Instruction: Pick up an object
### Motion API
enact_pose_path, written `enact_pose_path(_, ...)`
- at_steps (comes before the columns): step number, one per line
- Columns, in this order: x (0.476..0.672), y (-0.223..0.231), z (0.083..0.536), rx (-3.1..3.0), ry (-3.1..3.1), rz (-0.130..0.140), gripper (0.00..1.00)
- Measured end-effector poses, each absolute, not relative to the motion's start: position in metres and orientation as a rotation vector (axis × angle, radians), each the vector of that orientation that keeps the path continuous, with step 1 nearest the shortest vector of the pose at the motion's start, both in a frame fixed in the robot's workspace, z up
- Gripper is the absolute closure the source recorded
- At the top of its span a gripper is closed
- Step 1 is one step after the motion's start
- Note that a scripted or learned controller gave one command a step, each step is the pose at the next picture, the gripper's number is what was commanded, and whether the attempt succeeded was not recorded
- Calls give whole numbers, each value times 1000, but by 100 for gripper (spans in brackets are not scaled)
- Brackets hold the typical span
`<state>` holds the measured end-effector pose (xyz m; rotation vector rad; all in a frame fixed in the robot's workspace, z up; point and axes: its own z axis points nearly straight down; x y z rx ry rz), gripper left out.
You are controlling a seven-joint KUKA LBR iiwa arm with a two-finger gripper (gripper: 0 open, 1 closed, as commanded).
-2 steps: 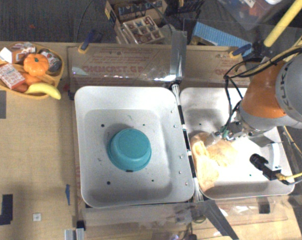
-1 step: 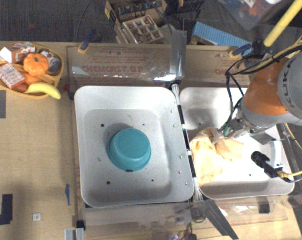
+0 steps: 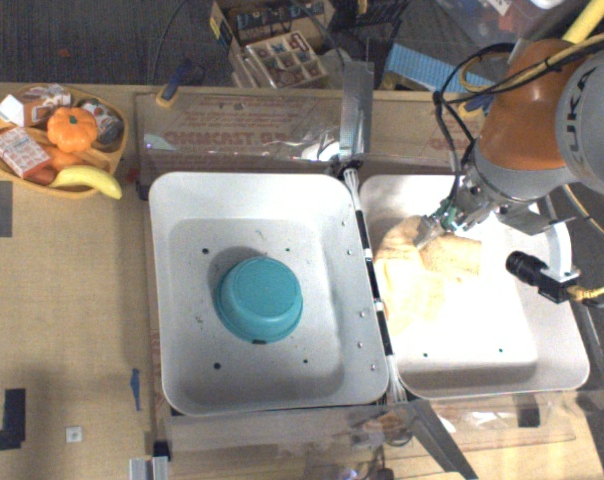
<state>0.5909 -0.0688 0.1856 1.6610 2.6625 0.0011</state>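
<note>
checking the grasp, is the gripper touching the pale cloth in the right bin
Cannot tell. In the camera view the gripper overlaps the pale cloth, but glare hides whether they meet.

Robotics lab: grey-and-orange arm (image 3: 542, 118) over two white bins (image 3: 182, 208) on a counter (image 3: 52, 308), cables and parts crates (image 3: 272, 33) behind.

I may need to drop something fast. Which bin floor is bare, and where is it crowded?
Left bin: bare floor all round the teal bowl, widest toward its far corners. Right bin: the near half is bare, below the pale cloth. Its far left part is crowded, where the gripper meets the cloth.
</note>
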Motion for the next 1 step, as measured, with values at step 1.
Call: enact_pose_path(1, 667, -60, 204, 1937, 2468, 0, 100)
